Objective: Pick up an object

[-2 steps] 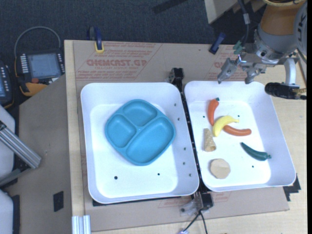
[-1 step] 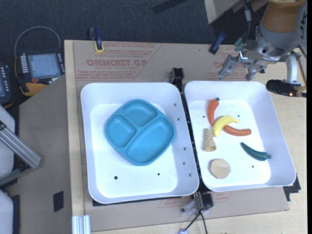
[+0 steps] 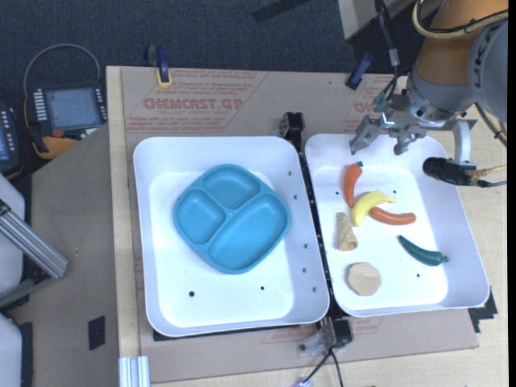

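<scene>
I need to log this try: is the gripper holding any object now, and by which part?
Nothing is held. The gripper hangs open above the far edge of the right bin, with no object between its fingers; the carrot lies below it.

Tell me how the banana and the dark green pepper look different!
The banana is yellow and fat; the dark green pepper is teal-green and thin. The banana touches the hot dog; the pepper lies alone, nearer the bin's right wall. Both are curved and lie in the right bin.

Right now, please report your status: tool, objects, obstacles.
Tool open, above right bin's far edge, holding nothing. Carrot nearest, untouched. Banana close beside.
</scene>
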You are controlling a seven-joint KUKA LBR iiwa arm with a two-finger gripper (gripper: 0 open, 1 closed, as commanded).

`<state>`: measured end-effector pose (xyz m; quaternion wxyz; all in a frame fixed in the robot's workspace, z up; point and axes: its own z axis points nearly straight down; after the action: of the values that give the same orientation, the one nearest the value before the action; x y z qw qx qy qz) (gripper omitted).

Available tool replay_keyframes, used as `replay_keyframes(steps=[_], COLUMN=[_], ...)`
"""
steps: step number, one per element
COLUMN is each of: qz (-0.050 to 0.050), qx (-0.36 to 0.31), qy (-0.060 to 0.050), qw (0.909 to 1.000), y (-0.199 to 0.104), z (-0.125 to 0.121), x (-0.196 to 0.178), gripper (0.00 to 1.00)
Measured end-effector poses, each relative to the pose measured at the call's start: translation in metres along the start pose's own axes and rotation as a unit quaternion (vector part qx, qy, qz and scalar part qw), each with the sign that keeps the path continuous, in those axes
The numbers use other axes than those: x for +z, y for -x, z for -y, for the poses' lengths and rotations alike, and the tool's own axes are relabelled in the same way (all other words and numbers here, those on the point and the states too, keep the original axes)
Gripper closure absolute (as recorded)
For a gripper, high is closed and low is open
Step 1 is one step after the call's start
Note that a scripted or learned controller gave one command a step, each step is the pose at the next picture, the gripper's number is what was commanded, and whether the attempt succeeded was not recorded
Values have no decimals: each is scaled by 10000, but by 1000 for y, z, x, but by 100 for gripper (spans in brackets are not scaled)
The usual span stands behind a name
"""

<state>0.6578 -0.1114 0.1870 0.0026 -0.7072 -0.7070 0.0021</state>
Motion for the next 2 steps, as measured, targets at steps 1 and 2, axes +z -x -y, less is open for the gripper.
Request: replay_keyframes(steps=[1, 2], qz=[0, -1], qx=[0, -3], qy=[12, 2], qw=[10000, 10000], y=[0, -1], z=[0, 0], x=[61, 105], gripper=[0, 0])
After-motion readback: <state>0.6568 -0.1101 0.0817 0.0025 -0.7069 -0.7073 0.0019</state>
